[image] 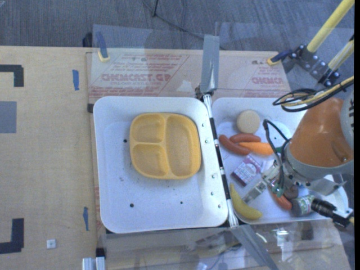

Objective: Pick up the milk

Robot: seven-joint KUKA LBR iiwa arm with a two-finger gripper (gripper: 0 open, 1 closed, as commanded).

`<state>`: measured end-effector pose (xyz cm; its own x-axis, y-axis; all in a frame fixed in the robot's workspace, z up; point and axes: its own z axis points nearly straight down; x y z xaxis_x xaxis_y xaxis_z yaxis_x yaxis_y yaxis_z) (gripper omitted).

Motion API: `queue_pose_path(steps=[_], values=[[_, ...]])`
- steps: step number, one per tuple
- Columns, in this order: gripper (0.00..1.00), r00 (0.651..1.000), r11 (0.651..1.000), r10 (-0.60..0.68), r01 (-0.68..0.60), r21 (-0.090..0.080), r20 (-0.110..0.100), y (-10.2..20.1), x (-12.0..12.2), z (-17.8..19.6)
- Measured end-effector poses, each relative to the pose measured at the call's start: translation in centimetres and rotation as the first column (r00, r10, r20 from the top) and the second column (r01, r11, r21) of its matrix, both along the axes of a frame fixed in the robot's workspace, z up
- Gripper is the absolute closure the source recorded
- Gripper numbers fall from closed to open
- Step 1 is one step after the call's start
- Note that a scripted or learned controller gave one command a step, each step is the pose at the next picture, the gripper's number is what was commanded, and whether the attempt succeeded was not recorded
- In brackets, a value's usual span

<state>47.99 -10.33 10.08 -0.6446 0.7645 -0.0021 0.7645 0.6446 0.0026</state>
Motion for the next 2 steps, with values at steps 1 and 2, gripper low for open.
queue_pose_path(steps=[1,2], values=[[0.0,1.0,1.0,-0.009,0.009,-0.002,0.008,-0.1,8.1,-1.2],[0.0,0.999,0.999,0.051,-0.051,-0.002,0.003,-10.0,6.2,1.4]])
